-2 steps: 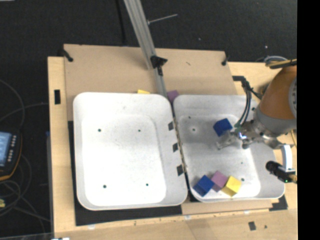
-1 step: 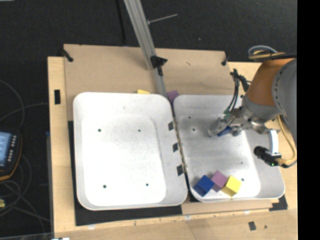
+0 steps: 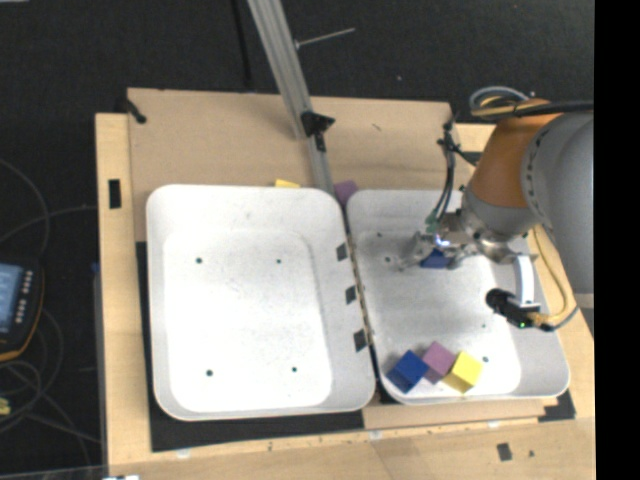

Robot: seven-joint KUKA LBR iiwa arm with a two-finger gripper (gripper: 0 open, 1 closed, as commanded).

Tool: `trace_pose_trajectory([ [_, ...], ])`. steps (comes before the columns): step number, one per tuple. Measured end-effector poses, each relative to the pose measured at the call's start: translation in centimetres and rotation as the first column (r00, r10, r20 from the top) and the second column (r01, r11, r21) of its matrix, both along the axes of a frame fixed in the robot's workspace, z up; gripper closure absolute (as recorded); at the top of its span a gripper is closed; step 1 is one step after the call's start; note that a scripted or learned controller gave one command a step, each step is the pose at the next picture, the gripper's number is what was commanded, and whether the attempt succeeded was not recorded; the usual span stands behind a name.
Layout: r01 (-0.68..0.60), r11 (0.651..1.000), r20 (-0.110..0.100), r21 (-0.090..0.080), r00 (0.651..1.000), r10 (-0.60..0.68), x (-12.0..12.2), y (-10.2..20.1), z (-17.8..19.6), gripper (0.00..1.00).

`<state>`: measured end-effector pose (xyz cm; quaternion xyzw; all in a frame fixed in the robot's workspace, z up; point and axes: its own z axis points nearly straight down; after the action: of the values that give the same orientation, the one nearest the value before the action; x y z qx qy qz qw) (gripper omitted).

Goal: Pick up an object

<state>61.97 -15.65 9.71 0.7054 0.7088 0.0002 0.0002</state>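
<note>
While my hand [image 3: 432, 256] sits low in the right bin [image 3: 400, 218] over something blue [image 3: 435, 260], I can't tell its grip; three blocks [image 3: 436, 366] wait nearby.

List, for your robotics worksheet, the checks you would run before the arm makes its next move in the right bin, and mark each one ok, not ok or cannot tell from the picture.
1. Claw is over the right bin: ok.
2. A small blue object sits at the claw: ok.
3. That object is actually gripped: cannot tell.
4. Other targets remain: blue block, purple block and yellow block clustered at the bin's near edge: ok.
5. Those three are spaced for an easy single pick: not ok, they touch.
6. Bare floor around the claw for lowering: ok.
</note>
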Motion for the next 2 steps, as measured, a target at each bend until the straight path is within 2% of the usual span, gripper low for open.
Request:
trace_pose_trajectory([
  [1, -0.002, 1.000, 0.001, -0.003, 1.000, 0.002, 0.0, -0.3, 1.1, 1.00],
  [2, -0.004, 1.000, 0.006, 0.002, 1.000, 0.004, -3.3, 8.6, 10.5, 1.00],
])
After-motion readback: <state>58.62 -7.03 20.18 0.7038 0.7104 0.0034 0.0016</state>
